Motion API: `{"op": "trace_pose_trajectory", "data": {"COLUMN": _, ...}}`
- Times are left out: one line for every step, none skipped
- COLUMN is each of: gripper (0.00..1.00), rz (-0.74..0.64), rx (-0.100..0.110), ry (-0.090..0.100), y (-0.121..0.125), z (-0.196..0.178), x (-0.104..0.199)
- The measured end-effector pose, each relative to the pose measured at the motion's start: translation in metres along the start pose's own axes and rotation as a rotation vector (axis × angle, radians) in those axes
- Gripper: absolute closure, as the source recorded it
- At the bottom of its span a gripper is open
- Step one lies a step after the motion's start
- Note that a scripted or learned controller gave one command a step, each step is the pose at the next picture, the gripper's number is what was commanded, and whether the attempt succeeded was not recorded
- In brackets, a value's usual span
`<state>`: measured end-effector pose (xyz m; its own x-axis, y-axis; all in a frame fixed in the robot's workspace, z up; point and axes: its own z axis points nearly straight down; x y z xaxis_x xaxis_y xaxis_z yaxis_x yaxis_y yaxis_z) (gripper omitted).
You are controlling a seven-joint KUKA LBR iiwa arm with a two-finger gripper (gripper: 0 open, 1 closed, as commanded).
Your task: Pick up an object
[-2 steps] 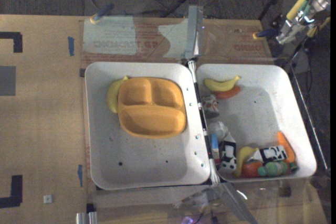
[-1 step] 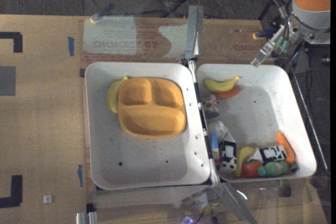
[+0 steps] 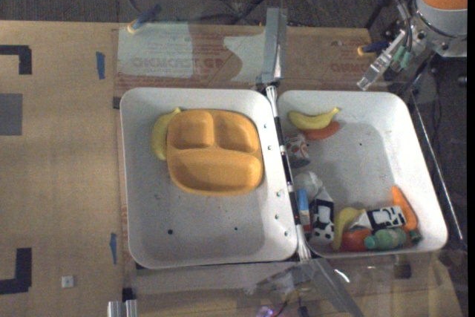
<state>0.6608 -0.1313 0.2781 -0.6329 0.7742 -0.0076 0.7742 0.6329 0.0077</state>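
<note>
Nearest my camera, along the front wall of the right bin (image 3: 427, 159), I see a jumble of small toys: a black-and-white block (image 3: 322, 219), a yellow banana (image 3: 345, 223), a second black-and-white block (image 3: 386, 217), something red (image 3: 356, 238) beside a green piece (image 3: 386, 238), and an orange carrot (image 3: 404, 206); they overlap, so I cannot make out their full shapes or read anything printed on them. Farther back in that bin I see another banana (image 3: 313, 117) lying on a reddish-orange piece (image 3: 324, 131), and a small crumpled item (image 3: 298, 149) against the divider that I cannot identify. In the left bin (image 3: 141, 197) an orange divided plate (image 3: 214, 151) covers most of a yellow banana (image 3: 159, 136). Faint reversed lettering shows on the cardboard (image 3: 185, 59) behind the bins, too washed out for me to read. At the top right, the gripper (image 3: 386, 61) hangs outside the bins, partly cut off by the frame; I cannot tell how it stands, and I see nothing in it.
</note>
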Motion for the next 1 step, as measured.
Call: {"op": "trace_pose_trajectory", "data": {"gripper": 1.0, "rz": 0.021, "rx": 0.003, "ry": -0.001, "y": -0.0585, "z": -0.0957, "x": -0.019}}
